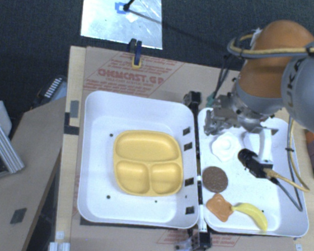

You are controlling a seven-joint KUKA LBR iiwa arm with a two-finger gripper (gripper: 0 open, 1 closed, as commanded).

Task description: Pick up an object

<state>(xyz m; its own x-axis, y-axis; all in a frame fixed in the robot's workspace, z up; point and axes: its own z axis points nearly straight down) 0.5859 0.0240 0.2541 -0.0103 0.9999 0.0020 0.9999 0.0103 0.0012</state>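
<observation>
- My jaws hang over the far left part of the right bin (282, 222), close to the wall between the two bins. From this view I cannot tell if they are wide or narrow, and I see nothing between them.
- The nearest thing is the white lump (223, 146). It lies just beside the jaws, toward the near side of the bin, so I judge it the likely target.
- The lump looks roundish, with no clear long axis, so I think the turn of my wrist matters little.
- Farther along the same line lie the brown disc (215, 179), then the orange piece (219, 207) and the banana (252, 216), which lies crosswise.
</observation>
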